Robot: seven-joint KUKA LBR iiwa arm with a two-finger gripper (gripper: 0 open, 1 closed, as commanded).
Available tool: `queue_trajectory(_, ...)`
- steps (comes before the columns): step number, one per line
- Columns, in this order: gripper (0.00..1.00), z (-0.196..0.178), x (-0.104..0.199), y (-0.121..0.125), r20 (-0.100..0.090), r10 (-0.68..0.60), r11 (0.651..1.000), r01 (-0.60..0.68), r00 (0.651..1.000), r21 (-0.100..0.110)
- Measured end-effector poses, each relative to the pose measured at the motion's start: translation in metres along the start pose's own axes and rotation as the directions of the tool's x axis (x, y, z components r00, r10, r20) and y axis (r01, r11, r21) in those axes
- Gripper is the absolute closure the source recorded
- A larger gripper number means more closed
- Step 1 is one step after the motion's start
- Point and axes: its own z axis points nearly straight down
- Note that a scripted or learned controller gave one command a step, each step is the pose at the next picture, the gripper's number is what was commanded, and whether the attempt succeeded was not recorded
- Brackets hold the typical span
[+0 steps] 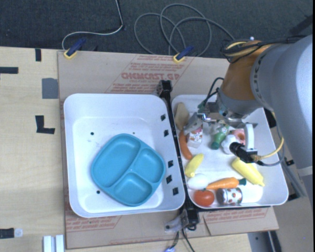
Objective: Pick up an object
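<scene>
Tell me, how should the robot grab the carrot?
The carrot lies flat in the right bin, pointing left to right, with a green end toward the right. Probably best to come straight down and pinch its thick middle across the narrow width. A tomato and a small jar sit close below it, so the fingers need care on that side.

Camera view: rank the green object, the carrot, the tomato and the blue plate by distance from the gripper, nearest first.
1. Green object, right bin, just below the gripper.
2. Carrot, lower in the right bin.
3. Tomato, right bin's lower left corner.
4. Blue plate, left bin.
</scene>
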Motion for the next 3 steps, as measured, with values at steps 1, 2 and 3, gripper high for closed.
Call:
queue_trajectory(1,0.0,0.027,-0.012,-0.054,0.002,0.001,1.0,-0.001,1.0,0.0)
queue_trajectory(2,0.0,0.014,-0.004,0.009,0.005,0.003,1.0,-0.003,1.0,0.0)
queue_trajectory(3,1.0,0.005,-0.002,0.009,0.002,0.001,1.0,-0.001,1.0,0.003)
